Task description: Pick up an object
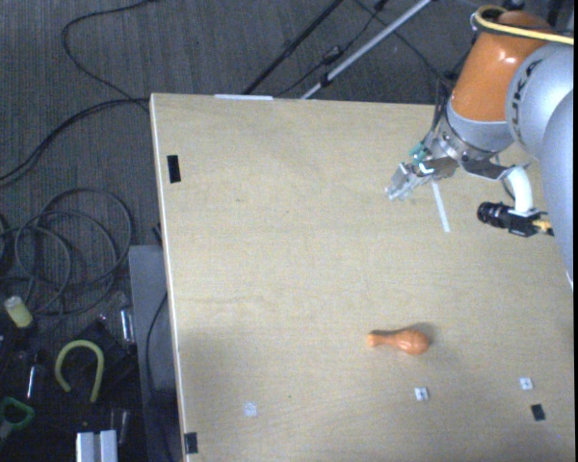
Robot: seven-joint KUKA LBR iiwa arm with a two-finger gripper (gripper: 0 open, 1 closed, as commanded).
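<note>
An orange gourd-shaped object (401,340) lies on its side on the tan bench top (289,258), towards the front right, with its narrow neck pointing left. My gripper (401,183) hangs over the back right part of the surface, well behind the orange object and apart from it. It stands open with nothing between its fingers. The grey arm with its orange band (491,75) reaches in from the right.
A thin white rod (441,210) slants down beside the gripper. A black plug (506,217) sticks out from the wrist. Small white and black markers (421,393) dot the front right. Cables (58,248) and tools lie on the floor to the left.
</note>
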